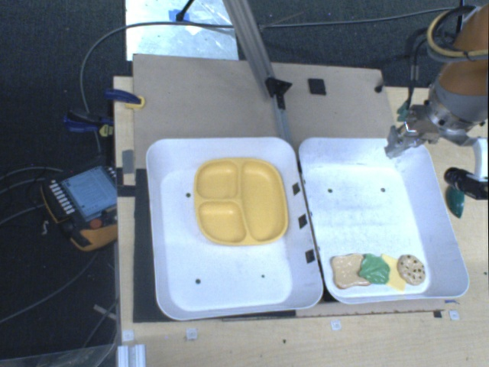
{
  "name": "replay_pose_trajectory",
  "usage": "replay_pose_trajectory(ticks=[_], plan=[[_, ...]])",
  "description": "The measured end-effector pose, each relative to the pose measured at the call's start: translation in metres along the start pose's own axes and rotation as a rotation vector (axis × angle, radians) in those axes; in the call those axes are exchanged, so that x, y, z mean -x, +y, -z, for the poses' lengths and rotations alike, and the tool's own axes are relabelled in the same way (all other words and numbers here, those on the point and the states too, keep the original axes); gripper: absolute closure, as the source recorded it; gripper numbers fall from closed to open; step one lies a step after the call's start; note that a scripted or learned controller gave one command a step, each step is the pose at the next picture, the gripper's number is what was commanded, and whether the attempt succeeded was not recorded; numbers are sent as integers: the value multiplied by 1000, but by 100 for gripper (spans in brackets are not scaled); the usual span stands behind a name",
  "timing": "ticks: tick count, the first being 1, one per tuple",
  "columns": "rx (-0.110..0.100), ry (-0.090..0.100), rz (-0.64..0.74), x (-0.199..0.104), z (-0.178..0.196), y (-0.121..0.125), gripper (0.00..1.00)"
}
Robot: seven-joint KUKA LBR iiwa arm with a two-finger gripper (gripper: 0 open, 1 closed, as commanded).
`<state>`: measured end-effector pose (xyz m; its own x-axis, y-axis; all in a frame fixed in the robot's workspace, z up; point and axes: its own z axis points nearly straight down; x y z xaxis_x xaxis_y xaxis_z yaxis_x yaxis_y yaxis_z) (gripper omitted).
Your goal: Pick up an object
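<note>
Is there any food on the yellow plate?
No, it's empty. The yellow plate in the left bin shows three bare compartments. The toy food pieces lie in the right bin.

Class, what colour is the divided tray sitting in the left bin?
Yellow: the divided tray shows clearly in the camera view.

Brown worktop [206,98] carries two white bins: the left bin [172,281] touching the right bin [435,228], side by side. A small black square [317,86] lies behind the right bin.
</note>
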<state>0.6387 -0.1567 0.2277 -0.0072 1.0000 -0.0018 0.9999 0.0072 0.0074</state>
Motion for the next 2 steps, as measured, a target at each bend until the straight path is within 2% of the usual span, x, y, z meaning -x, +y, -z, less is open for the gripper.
replay_pose_trajectory(ticks=[1, 2], plan=[[-7, 3, 2, -54, -9, -16, 100], [-7, 4, 3, -109, 1, -28, 100]])
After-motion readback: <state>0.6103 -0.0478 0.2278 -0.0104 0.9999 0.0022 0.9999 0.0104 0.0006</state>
